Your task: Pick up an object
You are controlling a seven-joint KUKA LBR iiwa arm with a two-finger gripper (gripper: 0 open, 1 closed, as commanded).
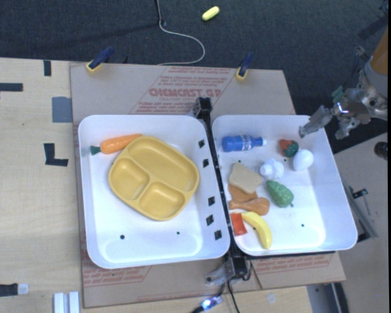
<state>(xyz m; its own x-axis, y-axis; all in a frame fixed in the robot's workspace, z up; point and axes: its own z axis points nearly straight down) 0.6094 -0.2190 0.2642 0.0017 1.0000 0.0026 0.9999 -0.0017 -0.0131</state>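
The pincer (324, 124) is hanging at the upper right of the frame, over the far right corner of the right bin (326, 230). Its fingers are standing apart, one pointing left toward the bin and one lower right, and nothing is lying between them. The arm is entering from the right edge.

Nearest the pincer, a small red and green piece (288, 147) is lying in the right bin, touching a white ball (303, 160). A second white lump (271, 169) is sitting just left of the ball. A blue bottle (242, 143) is lying on its side at the bin's upper left. Below it, a tan bread slice (245, 178) is resting partly on an orange drumstick (249, 205). A green fruit (280, 193) is lying right of the bread. A banana (259, 229) is lying at the bin's lower left, beside a small red item (238, 223).

In the left bin (143, 250), a yellow tray (154, 177) is lying tilted, with a carrot (116, 144) at its upper left.

Cardboard (182, 93) is lying under both bins on the bench (26, 194). A yellow object (210, 13) is lying on the dark floor at the top of the frame.
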